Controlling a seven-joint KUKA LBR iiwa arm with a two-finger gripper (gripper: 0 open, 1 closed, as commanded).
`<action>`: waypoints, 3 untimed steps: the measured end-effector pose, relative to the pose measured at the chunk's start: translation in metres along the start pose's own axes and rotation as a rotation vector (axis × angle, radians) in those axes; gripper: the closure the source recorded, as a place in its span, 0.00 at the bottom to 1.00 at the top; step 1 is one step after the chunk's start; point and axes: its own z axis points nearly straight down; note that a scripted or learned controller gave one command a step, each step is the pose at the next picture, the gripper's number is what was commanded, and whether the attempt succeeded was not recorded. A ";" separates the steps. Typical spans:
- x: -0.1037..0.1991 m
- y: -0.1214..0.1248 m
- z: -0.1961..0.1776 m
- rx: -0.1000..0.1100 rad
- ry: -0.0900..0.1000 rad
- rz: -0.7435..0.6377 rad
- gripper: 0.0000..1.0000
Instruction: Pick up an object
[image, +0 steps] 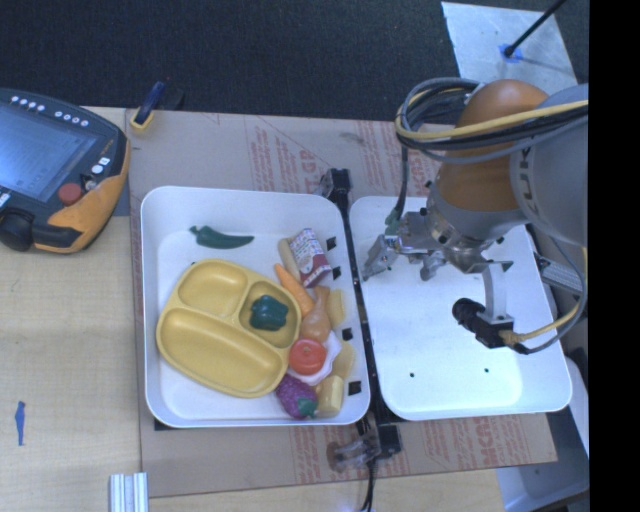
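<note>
My gripper (402, 262) hangs over the far left part of the right bin (450, 385), close to the divider between the bins. Its fingers (375, 258) are spread open with nothing between them. The objects lie in the left bin (160, 215): a yellow divided plate (215, 340) carrying a dark green pepper (268, 313), a green chili (222, 237), a red-and-white snack packet (308, 255), a carrot (294, 287), a tomato (307, 355), purple grapes (295, 396) and some pale yellow pieces (332, 392). All of them are left of the gripper, across the divider.
A teach pendant (55, 175) rests on the bench at the far left. A black cable end (478, 320) from the arm dangles above the right bin. Clamps (338, 183) join the bins at the far and near ends.
</note>
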 end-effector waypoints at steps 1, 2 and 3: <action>-0.007 0.066 -0.007 -0.021 -0.003 0.002 0.00; -0.020 0.084 -0.007 -0.019 -0.004 0.006 0.00; 0.011 0.009 -0.005 -0.008 -0.002 0.005 0.00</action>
